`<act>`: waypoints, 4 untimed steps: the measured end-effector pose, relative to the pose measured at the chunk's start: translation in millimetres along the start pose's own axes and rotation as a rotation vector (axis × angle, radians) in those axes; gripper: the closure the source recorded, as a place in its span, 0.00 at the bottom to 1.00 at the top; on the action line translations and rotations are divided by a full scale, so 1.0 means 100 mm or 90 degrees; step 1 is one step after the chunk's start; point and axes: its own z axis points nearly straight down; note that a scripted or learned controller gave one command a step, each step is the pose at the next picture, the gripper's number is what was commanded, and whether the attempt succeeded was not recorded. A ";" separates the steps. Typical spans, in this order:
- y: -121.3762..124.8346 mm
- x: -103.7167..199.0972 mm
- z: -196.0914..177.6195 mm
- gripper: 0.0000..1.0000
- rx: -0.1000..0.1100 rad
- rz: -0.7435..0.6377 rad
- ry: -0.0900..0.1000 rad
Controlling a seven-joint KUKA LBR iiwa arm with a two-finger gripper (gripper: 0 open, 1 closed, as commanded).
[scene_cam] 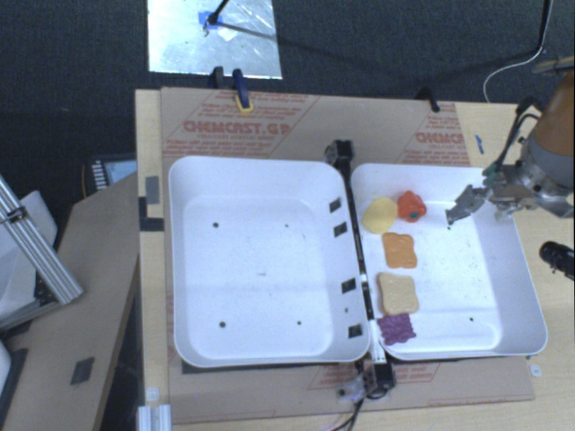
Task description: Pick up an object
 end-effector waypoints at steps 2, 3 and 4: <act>-0.10 0.39 -1.41 1.00 -0.010 -0.004 -0.001; -0.62 0.38 -2.57 1.00 -0.010 -0.001 -0.002; -0.83 1.25 -2.17 1.00 0.001 -0.006 0.002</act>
